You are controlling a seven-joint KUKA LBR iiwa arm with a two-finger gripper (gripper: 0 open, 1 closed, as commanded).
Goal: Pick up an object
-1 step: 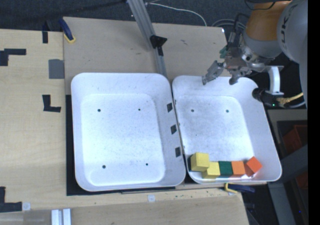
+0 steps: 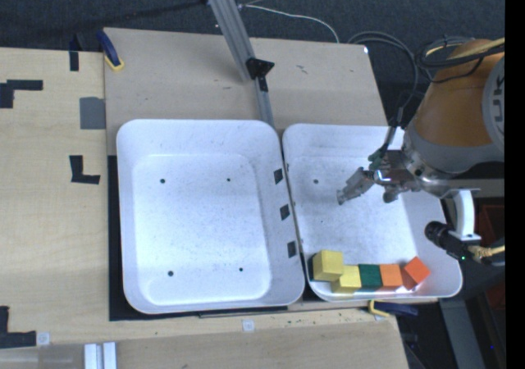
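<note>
Several small blocks lie in a row along the front edge of the right bin (image 2: 328, 146): a yellow cube (image 2: 328, 263), a second yellow block (image 2: 350, 279), a green block (image 2: 371, 276), an orange block (image 2: 390, 276) and a red-orange block (image 2: 416, 271) tilted at the row's right end. My gripper (image 2: 367, 195) hangs over the middle of the right bin, well behind the row. It is open and its two fingers spread apart with nothing between them. The arm's grey and orange wrist (image 2: 459, 121) reaches in from the right.
The left bin (image 2: 131, 146) sits beside the right one, their rims touching in the middle. A slanted metal pole (image 2: 234, 27) runs down to the bins' shared back corner. Cables (image 2: 385, 39) lie behind the right bin.
</note>
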